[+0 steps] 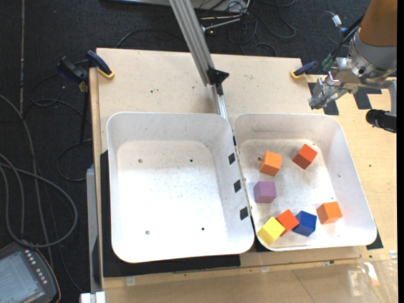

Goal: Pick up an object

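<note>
The right bin holds several small cubes. An orange cube and a red-orange cube lie toward its back. A purple cube sits near the middle. Along the front lie a yellow cube, a red-orange cube, a blue cube and an orange cube. My gripper hangs at the upper right, above the bench just behind the right bin's back rim, apart from all the cubes. Nothing shows between its fingers.
The left bin stands beside the right one, with a divider of dark tabs between them. A slanted metal rail runs down to the bins' back junction. Clamps grip the bench's back corners. Cables lie on the dark floor.
</note>
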`<state>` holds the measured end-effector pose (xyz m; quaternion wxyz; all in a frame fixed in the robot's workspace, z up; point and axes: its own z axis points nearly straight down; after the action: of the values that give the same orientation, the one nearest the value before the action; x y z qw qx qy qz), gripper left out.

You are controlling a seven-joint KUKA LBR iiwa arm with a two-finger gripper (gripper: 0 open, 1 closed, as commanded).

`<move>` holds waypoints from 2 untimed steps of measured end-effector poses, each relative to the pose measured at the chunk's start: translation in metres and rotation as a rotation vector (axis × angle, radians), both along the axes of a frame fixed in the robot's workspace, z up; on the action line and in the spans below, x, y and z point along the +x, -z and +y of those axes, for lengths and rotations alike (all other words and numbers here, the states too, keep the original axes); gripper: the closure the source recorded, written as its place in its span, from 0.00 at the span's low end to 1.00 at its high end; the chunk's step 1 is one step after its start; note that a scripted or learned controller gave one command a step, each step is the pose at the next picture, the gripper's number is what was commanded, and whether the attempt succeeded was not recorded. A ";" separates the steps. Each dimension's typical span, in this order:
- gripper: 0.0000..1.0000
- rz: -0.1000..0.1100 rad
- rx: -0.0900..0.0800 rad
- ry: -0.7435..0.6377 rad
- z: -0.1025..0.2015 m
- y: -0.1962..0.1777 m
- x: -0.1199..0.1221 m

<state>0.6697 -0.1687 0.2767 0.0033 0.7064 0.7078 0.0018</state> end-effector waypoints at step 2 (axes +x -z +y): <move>1.00 0.008 0.004 -0.007 0.111 0.009 -0.010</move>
<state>0.6595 -0.0578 0.2678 -0.0009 0.7041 0.7101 0.0004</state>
